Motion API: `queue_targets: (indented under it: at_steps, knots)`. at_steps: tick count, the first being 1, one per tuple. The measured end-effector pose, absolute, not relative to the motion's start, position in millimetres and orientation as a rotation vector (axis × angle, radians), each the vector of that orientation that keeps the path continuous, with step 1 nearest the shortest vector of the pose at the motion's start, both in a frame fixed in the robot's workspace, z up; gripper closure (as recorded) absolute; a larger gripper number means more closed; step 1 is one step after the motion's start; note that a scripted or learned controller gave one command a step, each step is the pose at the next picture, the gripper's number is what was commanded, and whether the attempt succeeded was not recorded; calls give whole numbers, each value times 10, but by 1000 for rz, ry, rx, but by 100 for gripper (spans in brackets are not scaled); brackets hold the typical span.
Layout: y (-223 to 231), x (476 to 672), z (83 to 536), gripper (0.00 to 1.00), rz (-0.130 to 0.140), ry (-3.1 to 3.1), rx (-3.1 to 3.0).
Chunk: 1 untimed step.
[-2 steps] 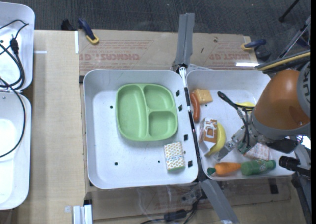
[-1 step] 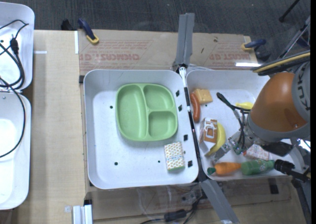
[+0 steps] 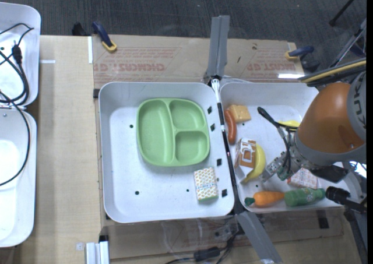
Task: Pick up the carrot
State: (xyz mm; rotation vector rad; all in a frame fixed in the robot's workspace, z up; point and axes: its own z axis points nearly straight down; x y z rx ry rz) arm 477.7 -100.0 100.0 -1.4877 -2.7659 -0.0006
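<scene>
The pincer [image 3: 278, 168] hangs low in the right bin [image 3: 291, 101] beside the banana [image 3: 254, 165], above the carrot [image 3: 267, 199]; its opening is unclear.

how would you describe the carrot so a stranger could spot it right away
Look in the right bin, the one without the green plate, along its near edge. The carrot lies there on its side, beside a green vegetable and just below the banana. It is the orange piece with a green tip.
</scene>
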Motion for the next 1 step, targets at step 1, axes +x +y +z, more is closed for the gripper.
queue_targets:
  at_steps: [1]
  knots:
    - [-206,4783,1913,100,1,-2736,-1546]
